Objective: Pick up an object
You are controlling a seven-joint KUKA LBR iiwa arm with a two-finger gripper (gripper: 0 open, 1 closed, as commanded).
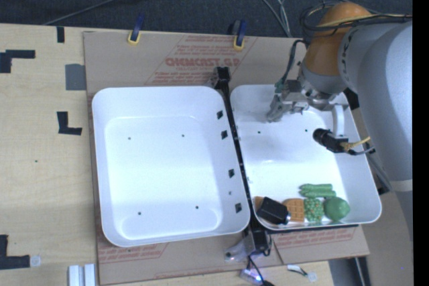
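small black block [272,211], orange waffled piece [293,209], green speckled piece [312,209], round green ball [336,208] and ridged green pod [316,190] clustered along near edge of right shallow white bin [281,164], mostly touching. grey two-finger hand [276,112] low over far left part of same bin, well apart from cluster; cannot tell how wide. left white bin [107,164] beside it on wooden surface [33,164].

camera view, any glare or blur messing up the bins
Camera view: mildly soft overall; the shallow white left bin is washed out with a faint shadow band along its near floor; the shallow white right bin shows a soft grey shadow under the metal two-finger gripper.
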